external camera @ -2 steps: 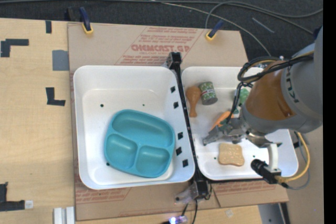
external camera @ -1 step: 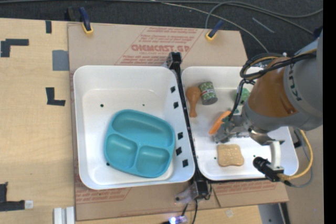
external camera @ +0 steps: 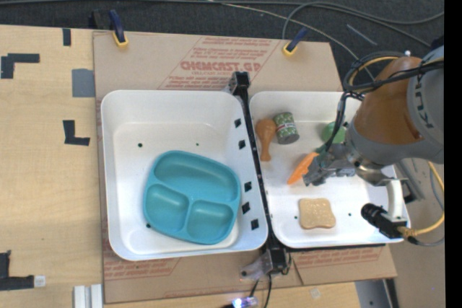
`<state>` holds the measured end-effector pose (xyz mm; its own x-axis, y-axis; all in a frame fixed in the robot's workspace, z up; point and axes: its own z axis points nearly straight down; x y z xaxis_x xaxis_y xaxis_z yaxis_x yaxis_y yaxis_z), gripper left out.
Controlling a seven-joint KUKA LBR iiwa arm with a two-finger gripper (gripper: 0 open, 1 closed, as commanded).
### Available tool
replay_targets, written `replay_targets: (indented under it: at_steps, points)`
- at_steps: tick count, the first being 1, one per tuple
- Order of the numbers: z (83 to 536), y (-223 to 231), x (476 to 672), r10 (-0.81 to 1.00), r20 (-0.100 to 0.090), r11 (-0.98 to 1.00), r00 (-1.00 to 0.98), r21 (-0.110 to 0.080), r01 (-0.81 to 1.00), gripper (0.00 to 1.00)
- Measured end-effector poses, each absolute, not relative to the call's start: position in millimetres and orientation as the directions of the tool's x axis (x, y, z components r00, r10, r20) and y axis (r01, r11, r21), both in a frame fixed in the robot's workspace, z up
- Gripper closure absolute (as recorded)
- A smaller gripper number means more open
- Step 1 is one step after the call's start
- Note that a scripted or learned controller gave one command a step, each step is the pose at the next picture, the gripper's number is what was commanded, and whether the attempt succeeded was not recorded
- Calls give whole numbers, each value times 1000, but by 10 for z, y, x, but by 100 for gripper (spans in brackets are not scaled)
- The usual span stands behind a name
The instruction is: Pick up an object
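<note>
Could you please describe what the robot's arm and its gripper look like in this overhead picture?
The arm is bulky and rounded, grey, with a broad orange band above the wrist. Yellow and black cables loop around it, and a yellow one trails near its lower right. The gripper is a small dark mechanism of black and grey metal parts. A white bracket with a black cylindrical piece hangs below the wrist.

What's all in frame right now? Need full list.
bins: 2, white, side by side on cardboard
tray: 1, teal, three compartments, left bin
can: 1, green, right bin, far side
drumstick: 1, brown, right bin, beside divider
carrot: 1, orange, right bin, middle
toast: 1, tan, right bin, near side
green item: 1, partly hidden by arm
clamps: 2, blue and yellow, cardboard's far edge
arm: 1, grey and orange, over right bin
tool: 1, dark, by carrot
</note>
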<state>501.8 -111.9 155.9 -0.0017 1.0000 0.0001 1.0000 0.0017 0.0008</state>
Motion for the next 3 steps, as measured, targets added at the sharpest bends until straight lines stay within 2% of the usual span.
replay_targets:
  at_steps: [2, 3]
  points:
    - [2579, -1203, 4985, 1000, -1, 2, -2, 5, 1000, 100]
    - [2615, -655, 4984, 1000, 1, 7, -7, 0, 1000, 100]
